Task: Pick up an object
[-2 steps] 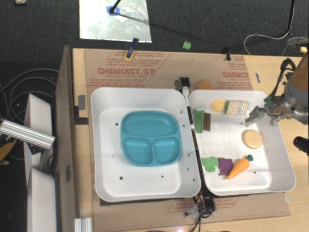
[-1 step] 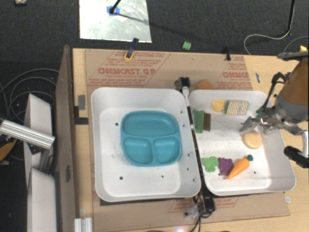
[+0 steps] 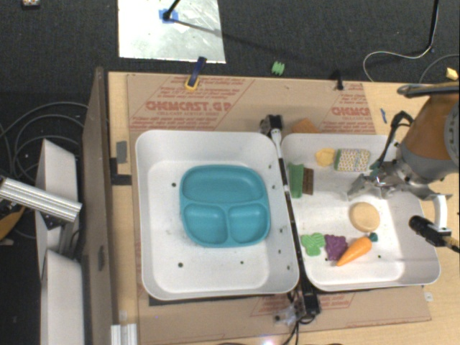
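Note:
My gripper (image 3: 368, 184) hangs over the right bin (image 3: 424, 268), in its upper right part. Just below it lies a round tan bun (image 3: 364, 215); nothing shows held in the gripper. A speckled pale block (image 3: 352, 159) and a yellow piece (image 3: 325, 157) lie up and to the left of it. Along the bin's left wall are a green bar (image 3: 295, 180) and a brown bar (image 3: 307, 181). Near the front sit a green leaf (image 3: 312, 244), purple grapes (image 3: 335, 246) and an orange carrot (image 3: 356, 250).
The left bin (image 3: 154, 264) holds a blue divided plate (image 3: 224, 205). An orange piece (image 3: 305, 126) lies on the cardboard behind the bins. A black part (image 3: 431, 231) of the arm overhangs the right bin's right edge.

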